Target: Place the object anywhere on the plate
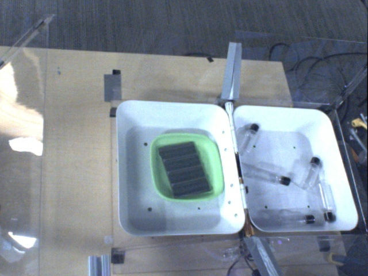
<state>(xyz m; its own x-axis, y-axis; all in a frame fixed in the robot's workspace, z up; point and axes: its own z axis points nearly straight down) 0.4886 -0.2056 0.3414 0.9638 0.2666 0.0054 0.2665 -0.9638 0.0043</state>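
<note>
- Dark ribbed block (184, 169) lies flat on the green plate (215, 160), inside its rim.
- Plate sits in the left bin (132, 171).
- Clear, black-capped vials (269, 175) lie scattered in the right bin (287, 119).
- Both bins rest on the table (69, 154).

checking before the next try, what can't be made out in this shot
- Clear tubes in the right bin, camera view: see-through against white, so count and outlines are uncertain.
- Dark ridged block covers the green plate middle.
- Glare hides the bench at left.
</note>
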